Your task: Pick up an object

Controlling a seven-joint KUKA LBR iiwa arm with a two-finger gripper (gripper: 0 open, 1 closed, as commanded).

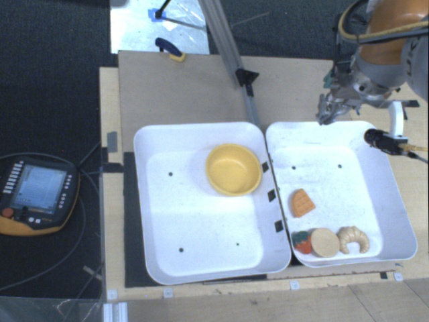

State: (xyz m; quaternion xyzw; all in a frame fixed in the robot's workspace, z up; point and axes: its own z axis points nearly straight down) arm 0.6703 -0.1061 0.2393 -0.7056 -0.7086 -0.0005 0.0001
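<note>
While the arm reaches in from the right, these lines run from largest to smallest, each placed from the hand.

Surface [194, 89]: tan board under both bins, spreading left of and below the hand.
Left bin [154, 247]: shallow, white, well to the hand's lower left, its right rim touching the other bin.
Right bin [348, 159]: shallow, white, just below the hand, which hangs over its far rim.
Arm [395, 19]: grey with an orange band, up and right of the hand.
Pendant [33, 193]: orange and grey controller with a screen, far left of the hand, off the surface.
Yellow bowl [233, 169]: upright in the left bin's far right part, down and left of the hand, well apart.
Hand [330, 113]: small dark tip over the right bin's far edge, nothing seen in it; spread or pressed together, I cannot tell.
Tan round disc [325, 243]: near corner of the right bin, far below the hand.
Croissant [353, 239]: touching the disc's right side.
Orange wedge [302, 203]: below the hand, nearer than the disc.
Red and green piece [302, 241]: against the disc's left side.
</note>
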